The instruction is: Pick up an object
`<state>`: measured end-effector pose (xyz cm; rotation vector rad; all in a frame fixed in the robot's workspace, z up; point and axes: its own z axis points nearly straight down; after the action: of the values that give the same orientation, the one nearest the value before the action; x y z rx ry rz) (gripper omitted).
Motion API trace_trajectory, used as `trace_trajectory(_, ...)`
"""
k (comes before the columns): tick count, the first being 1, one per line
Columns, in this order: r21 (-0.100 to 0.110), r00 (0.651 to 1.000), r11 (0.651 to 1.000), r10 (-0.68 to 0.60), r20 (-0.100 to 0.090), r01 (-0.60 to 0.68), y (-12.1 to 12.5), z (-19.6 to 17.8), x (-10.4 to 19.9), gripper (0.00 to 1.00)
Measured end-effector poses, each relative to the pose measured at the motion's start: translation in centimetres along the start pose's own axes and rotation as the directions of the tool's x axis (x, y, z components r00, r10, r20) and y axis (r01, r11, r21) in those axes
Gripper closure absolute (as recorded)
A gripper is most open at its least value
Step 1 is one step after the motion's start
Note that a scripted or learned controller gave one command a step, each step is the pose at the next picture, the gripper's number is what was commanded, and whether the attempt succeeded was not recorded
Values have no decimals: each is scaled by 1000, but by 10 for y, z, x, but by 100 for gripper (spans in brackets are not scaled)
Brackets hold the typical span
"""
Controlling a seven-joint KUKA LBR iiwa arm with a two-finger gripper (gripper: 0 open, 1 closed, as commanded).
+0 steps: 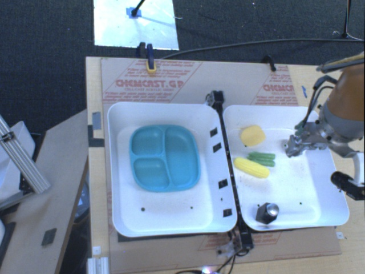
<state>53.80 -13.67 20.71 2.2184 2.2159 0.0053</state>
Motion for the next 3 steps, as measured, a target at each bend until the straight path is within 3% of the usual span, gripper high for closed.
trace_trajectory(2,0,1000,1000,-5,0,5,-3,-85,-6,100)
trace_trajectory(3,5,1000,1000,-9,-3,9,-11,-73,36,100)
